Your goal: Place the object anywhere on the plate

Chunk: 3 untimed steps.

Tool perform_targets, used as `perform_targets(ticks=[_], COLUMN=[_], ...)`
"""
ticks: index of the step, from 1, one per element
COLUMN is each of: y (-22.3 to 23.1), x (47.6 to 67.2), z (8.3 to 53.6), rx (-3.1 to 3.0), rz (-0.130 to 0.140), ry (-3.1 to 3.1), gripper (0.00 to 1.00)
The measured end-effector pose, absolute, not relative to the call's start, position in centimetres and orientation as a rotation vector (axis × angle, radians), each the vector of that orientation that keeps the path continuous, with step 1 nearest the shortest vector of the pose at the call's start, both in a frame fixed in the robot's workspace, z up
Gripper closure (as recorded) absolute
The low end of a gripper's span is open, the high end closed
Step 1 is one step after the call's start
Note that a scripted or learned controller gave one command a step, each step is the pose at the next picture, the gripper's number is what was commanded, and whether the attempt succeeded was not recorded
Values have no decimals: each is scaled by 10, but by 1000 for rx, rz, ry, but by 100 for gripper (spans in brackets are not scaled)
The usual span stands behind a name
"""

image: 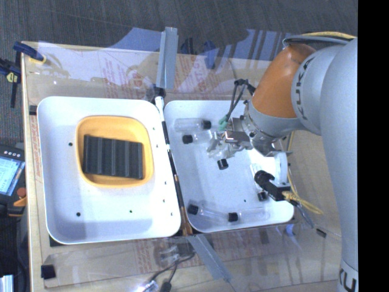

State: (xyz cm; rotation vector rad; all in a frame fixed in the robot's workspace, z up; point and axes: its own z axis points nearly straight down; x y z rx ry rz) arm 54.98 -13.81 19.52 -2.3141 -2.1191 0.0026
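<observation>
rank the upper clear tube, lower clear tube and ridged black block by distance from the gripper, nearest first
From the gripper, in the camera view:
1. upper clear tube, top left of the right bin
2. lower clear tube, along that bin's bottom edge
3. ridged black block, on the yellow plate in the left bin

A pale bench [97,72] is seen from above, and its surface is covered with a sheet printed in faint red. Two shallow white bins are placed on it side by side, with their inner edges almost touching. The left bin [55,181] is set near the left edge of the bench, and the right bin [213,202] is set just beside it. A grey metal bar [166,59] is laid on the bench behind the gap between the bins.
</observation>
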Motion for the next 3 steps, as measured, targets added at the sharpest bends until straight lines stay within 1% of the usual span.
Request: perform_targets(ticks=[1, 2, 3], y=[-103, -35, -35], x=[597, 637, 637], z=[212, 190, 190], rx=[-2186, -1936, -1936], rz=[3, 2, 2], ry=[-2253, -2471, -2472], gripper=[100, 100, 0])
